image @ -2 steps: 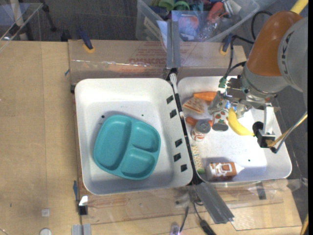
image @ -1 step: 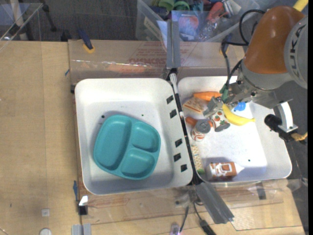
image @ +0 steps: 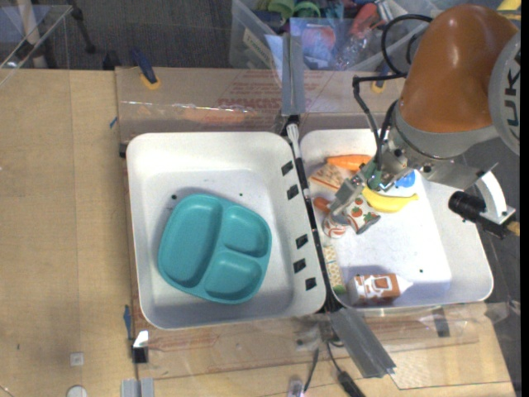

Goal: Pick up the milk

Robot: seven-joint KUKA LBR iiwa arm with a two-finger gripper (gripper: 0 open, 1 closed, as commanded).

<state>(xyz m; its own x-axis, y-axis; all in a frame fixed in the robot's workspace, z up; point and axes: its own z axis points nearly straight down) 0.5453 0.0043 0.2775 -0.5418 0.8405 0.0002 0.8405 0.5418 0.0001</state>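
The claw hangs over the clutter at the right bin's far-left end, just above the milk, a small white carton beside the banana; whether it is open I cannot tell; descend squarely onto the carton, clear of the banana.

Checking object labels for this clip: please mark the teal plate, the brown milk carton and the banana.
teal plate [image: 215,248]: camera view, on the divider ridge at its middle.
brown milk carton [image: 377,286]: camera view, middle of its upward face.
banana [image: 392,199]: camera view, on its yellow body.
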